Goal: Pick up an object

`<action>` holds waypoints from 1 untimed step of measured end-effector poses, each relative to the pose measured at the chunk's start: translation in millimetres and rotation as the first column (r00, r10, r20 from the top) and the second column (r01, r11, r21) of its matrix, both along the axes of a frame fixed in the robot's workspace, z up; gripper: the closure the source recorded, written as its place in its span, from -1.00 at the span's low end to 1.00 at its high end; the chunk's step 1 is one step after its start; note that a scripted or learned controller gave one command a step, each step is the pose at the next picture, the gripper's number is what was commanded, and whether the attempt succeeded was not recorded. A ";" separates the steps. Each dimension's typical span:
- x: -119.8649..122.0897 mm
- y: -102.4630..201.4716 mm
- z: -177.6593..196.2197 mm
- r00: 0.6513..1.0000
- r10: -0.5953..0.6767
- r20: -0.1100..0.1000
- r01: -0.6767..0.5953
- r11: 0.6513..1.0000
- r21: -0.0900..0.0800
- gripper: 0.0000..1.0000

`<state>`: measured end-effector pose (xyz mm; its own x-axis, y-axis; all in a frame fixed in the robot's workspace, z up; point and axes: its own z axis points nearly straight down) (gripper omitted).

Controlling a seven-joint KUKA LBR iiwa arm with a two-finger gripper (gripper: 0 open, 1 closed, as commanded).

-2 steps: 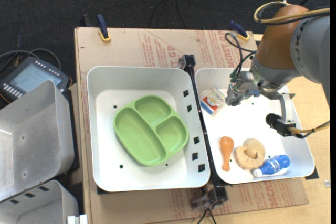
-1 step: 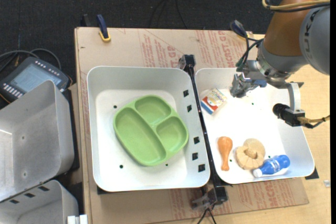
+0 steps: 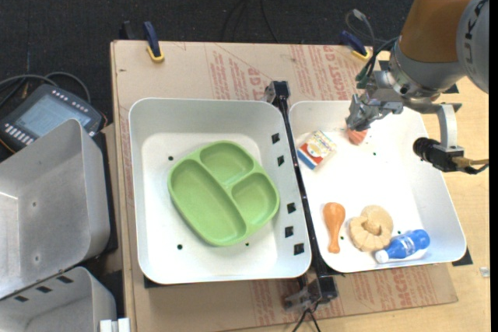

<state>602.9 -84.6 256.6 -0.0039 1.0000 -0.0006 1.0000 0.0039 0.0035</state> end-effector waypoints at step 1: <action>-15.8 54.2 1.4 1.000 0.003 -0.006 -0.003 1.000 0.002 1.00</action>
